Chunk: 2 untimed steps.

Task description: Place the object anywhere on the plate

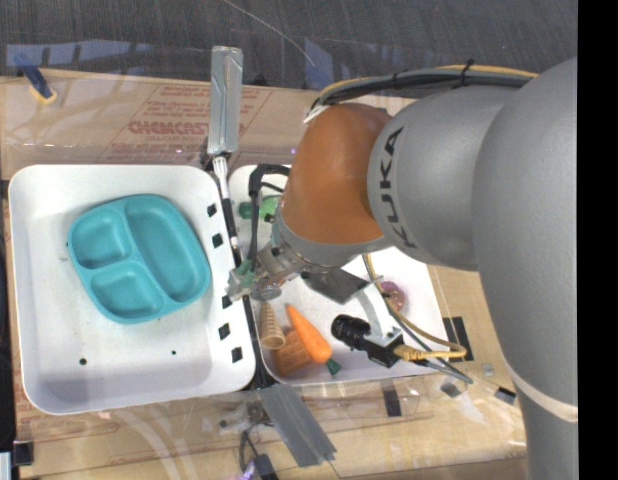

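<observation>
A teal three-compartment plate [139, 256] lies tilted in the left white bin [49, 368]. In the right bin [359, 370], an orange toy carrot [309, 338] with a green tip lies near the front, beside a tan waffle-cone piece [272, 328]. My gripper [251, 280] hangs low at the right bin's left wall, just above the cone and carrot and right of the plate. The big grey and orange arm [339, 183] hides most of the right bin.
A small purple item [392, 290] peeks out by the arm's right side, and something green [261, 208] sits at the right bin's back left. A black connector with a yellow cable [361, 335] hangs over the carrot. A grey metal bar [225, 98] stands behind the bins.
</observation>
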Each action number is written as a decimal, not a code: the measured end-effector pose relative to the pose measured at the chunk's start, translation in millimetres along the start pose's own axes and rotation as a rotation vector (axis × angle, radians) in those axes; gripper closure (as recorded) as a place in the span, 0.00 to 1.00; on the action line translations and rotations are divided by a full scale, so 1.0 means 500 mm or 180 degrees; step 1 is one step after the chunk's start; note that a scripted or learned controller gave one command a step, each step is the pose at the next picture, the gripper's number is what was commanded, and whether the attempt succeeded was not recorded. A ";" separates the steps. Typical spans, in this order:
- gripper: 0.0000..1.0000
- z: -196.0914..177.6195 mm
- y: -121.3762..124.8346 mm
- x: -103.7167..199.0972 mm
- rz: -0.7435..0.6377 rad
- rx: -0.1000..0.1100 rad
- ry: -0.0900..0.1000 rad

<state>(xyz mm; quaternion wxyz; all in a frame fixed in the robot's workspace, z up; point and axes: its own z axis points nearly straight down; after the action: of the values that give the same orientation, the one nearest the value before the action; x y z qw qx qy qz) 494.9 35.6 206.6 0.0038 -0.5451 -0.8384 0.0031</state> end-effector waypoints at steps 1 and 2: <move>1.00 -0.003 0.011 -0.068 0.1564 -0.0021 -0.0003; 1.00 0.031 -0.050 -0.104 -0.0638 -0.0017 -0.0005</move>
<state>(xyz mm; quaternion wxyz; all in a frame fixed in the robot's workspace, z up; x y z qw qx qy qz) 493.3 -22.1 191.1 0.0020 -0.4584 -0.8887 0.0009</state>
